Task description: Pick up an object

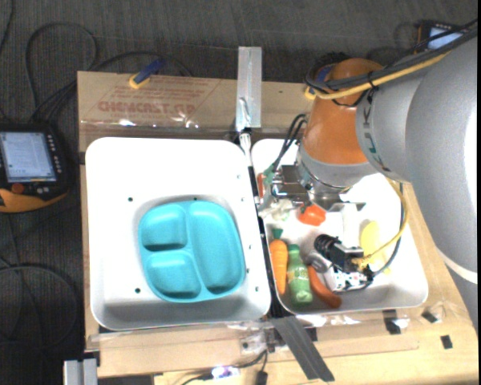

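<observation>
My gripper (298, 197) hangs low over the upper left part of the right bin (401, 291), under the orange-banded wrist, which hides much of it. A small orange-red piece (311, 213) lies right at the gripper's lower edge; whether it is gripped I cannot tell. Along the bin's left wall lies an orange carrot (279, 263), with a green toy vegetable (299, 284) beside it and a red-orange piece (329, 297) at the front. A yellow fruit (369, 233) rests toward the right.
The left bin (112, 175) holds a blue divided plate (192, 249). The wall between the two bins runs close to the gripper's left. A handheld controller (22, 167) lies on the floor at far left.
</observation>
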`<action>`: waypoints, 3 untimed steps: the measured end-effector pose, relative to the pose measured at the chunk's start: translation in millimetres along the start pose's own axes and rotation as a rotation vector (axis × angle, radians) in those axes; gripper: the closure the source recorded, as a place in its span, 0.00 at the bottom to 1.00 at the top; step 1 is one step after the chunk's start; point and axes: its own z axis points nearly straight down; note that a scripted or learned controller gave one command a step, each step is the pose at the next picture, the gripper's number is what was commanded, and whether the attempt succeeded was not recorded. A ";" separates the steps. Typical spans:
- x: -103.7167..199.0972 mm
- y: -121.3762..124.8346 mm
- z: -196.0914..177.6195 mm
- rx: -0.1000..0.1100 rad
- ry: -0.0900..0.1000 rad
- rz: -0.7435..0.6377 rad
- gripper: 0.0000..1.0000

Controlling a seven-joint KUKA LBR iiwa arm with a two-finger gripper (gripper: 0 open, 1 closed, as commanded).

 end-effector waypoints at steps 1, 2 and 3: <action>-0.1 -1.5 -6.3 0.008 -0.001 -0.001 1.00; -50.4 21.2 -86.7 -0.002 -0.003 0.158 1.00; -104.5 76.0 -102.8 -0.002 -0.004 0.038 1.00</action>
